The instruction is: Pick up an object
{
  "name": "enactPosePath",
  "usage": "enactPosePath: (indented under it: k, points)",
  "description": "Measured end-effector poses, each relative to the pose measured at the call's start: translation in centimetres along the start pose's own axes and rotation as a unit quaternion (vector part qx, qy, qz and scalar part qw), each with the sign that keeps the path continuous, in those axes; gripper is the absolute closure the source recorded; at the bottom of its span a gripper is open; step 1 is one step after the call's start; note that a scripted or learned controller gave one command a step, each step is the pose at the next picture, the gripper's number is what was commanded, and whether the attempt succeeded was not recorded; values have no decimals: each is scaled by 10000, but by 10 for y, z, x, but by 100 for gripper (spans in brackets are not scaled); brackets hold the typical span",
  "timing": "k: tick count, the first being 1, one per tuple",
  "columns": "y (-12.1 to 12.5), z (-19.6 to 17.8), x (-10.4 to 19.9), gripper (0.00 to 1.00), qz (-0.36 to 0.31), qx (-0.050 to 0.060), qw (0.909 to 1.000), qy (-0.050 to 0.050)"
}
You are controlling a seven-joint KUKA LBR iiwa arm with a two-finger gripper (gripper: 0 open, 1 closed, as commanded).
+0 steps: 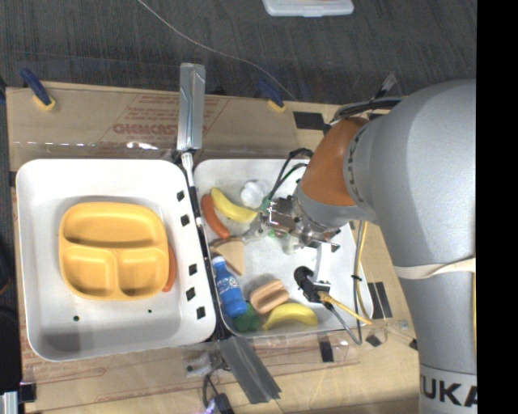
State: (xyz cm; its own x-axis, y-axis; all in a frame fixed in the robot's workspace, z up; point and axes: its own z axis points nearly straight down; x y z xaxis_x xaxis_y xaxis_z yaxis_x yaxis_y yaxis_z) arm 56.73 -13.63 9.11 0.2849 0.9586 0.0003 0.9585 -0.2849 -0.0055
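Arm (421,186) dominates the camera view, its gripper (279,218) low in the right bin (340,323). Can't tell its state. Banana (231,208) sits just left of it, possibly touching; bread slice (232,256) below-left, blue bottle (227,289) further down. Looks like approach/grasp step. Next: confirm a grip, then lift straight up.

- Bench top (243,109) – brown cardboard sheet w/ red print, held by blue clamps (37,89) at far edge.
- Dark ribbed floor mat (97,36) beyond – thin cable (190,40) across it.
- White tray-like item (307,7) at far edge.
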Motion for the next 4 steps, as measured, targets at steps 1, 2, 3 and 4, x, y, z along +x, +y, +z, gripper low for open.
enactPosePath:
  k: [1,2,3,4]
  points:
    - [35,-1,-25,0,4,5,10000,51]
    - [54,-1,14,0,-251,-16,9997,8]
    - [54,-11,14,100,-274,-9,9996,6]
    - [72,-105,76,100,393,-53,9992,12]
